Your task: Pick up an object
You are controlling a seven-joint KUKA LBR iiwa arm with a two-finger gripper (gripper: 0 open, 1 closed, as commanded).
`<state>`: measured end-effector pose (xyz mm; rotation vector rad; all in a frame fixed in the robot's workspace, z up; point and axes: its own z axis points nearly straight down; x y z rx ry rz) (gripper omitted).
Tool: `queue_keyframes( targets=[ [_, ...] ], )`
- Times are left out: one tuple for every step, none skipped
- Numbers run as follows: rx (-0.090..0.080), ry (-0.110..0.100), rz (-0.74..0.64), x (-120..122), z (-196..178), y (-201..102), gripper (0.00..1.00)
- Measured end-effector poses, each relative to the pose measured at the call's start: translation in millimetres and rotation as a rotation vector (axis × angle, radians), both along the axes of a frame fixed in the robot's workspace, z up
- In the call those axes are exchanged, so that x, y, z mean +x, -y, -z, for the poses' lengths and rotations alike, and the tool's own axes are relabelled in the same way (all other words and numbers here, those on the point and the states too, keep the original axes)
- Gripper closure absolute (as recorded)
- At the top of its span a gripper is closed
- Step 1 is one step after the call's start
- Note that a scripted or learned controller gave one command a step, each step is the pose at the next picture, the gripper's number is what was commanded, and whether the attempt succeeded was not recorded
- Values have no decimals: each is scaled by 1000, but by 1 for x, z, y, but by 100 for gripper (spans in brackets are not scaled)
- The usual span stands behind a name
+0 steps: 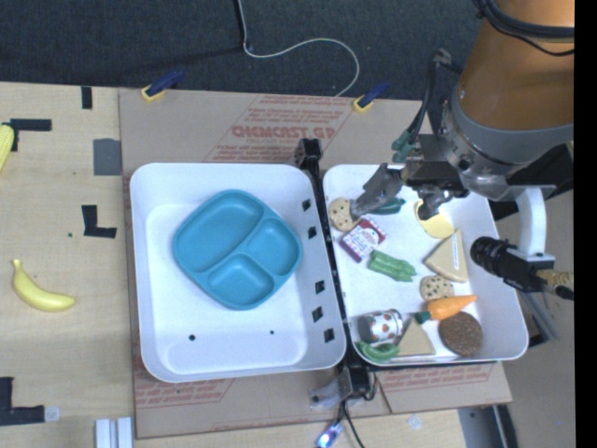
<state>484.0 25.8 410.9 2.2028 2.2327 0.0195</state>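
While my two-finger gripper (376, 197) hangs low over the far-left corner of the right white bin (508, 343), I see its grey fingers (371, 192) slightly apart with nothing between them. Just below them, toward the near side, lies the small flat packet with a purple label (362, 240), its long axis slanted. Its print is unreadable to me. On the brown cardboard sheet (215, 124) I see red mirrored lettering I cannot decipher.
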Motion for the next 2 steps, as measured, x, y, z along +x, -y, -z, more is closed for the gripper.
queue_keyframes(
  targets=[
    [-6, -14, 11, 1, -2, 5, 100],
    [-3, -10, 3, -1, -45, -83, 100]
  ],
)
